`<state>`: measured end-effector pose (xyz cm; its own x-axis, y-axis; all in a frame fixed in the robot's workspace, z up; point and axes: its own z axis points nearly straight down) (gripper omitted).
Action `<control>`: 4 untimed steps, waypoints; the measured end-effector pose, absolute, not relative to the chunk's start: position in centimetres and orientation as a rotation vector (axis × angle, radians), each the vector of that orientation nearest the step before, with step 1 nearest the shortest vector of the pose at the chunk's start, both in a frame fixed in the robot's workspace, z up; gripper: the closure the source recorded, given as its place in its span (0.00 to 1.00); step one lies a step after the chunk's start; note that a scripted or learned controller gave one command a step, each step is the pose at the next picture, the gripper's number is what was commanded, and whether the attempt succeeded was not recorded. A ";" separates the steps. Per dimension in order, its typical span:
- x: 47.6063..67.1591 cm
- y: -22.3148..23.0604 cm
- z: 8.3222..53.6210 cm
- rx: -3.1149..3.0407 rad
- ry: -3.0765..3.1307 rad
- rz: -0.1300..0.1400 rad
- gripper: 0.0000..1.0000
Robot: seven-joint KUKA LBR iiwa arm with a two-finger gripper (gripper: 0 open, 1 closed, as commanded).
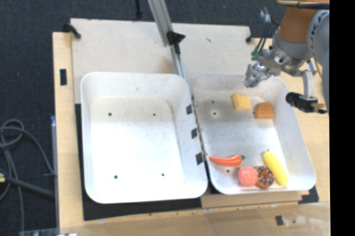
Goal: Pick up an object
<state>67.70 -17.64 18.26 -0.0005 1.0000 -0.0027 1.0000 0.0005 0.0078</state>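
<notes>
Sitting side by side on the bench (pixel 122 46), the left bin (pixel 138 135) and right bin (pixel 294 135) nearly touch along their inner rims. Most of the right bin's middle floor is bare. A yellow block (pixel 241 102) and an orange block (pixel 264 111) lie near its far wall; a red pepper (pixel 226 160), pink ball (pixel 248 176), dark ring (pixel 265 176) and yellow corn (pixel 275 167) crowd its near edge. Reaching in from the right, the arm (pixel 297 29) tilts down, its end effector (pixel 254 77) over the far rim, just beyond the yellow block; I cannot tell how it is set.
</notes>
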 end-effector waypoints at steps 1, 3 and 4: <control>67.8 -17.8 23.4 2.213 2.219 0.006 1.00; 64.6 -6.6 22.5 2.216 2.229 0.001 1.00; 62.8 -2.1 23.7 2.215 2.229 0.003 1.00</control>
<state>62.78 -2.13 23.70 -0.0062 1.0000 0.0016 1.0000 0.0062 0.0007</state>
